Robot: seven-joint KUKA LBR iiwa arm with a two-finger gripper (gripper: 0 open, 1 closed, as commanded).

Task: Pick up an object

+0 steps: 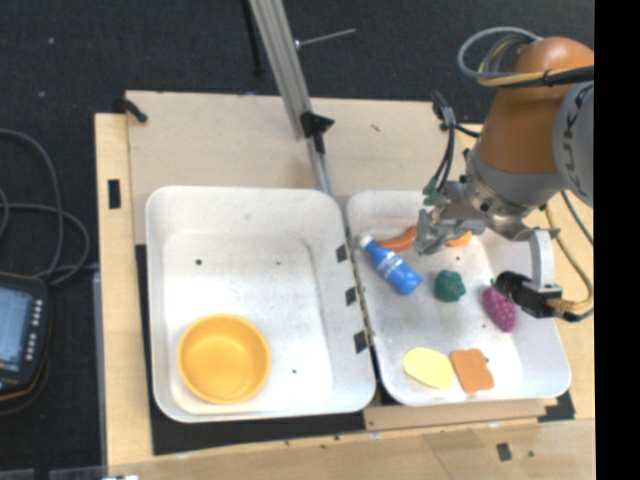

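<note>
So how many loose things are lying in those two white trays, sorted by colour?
Blue: 1, bottle
Green: 1, lump
Purple: 1, bumpy piece
Yellow: 2, bowl, flat piece
Orange: 2, flat piece, item under the gripper at
Total: 7

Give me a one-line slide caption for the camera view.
Gripper low in right bin by orange item and blue bottle; yellow bowl in left bin.

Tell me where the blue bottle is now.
The blue bottle lies tilted in the right bin, near its left wall, left of the green object.
</note>
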